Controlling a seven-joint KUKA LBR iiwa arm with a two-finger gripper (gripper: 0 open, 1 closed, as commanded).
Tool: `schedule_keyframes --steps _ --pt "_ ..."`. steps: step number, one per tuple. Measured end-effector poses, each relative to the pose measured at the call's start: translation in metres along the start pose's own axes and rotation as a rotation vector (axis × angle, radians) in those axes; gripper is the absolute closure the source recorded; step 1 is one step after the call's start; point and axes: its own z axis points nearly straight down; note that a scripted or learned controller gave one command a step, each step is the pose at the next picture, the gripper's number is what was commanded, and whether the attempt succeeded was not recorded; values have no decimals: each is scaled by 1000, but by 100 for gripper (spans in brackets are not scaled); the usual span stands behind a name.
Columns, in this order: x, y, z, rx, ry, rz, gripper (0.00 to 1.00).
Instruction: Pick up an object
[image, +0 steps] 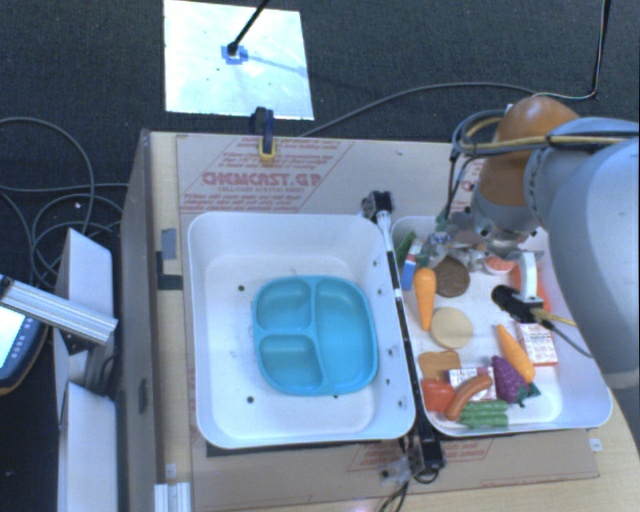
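White bins (215, 330) x2, blue tray (312, 335) x1, carrots (425, 297) x2, end effector (450, 245) state unclear

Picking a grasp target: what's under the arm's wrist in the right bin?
Beside the gripper lie a carrot and a brown disc. The right bin corner beneath the arm is covered.

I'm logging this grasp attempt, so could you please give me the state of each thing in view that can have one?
Blue divided tray: lying flat in the left bin, all compartments bare.
Right bin: crowded with toy food.
Carrot: lying loose near the divider, not gripped.
Purple grapes: lying loose near the front.
Red sausage: lying at the front, beside green beans.
Gripper: low over the right bin's back; jaws hidden.
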Motion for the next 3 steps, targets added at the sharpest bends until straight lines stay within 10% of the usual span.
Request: schedule_keyframes --steps 1,2,3 --pt "4 -64 1 -19 18 -3 0" --pt "8 -5 -2 -24 10 -3 0" --pt "11 -61 1 -19 18 -3 0"
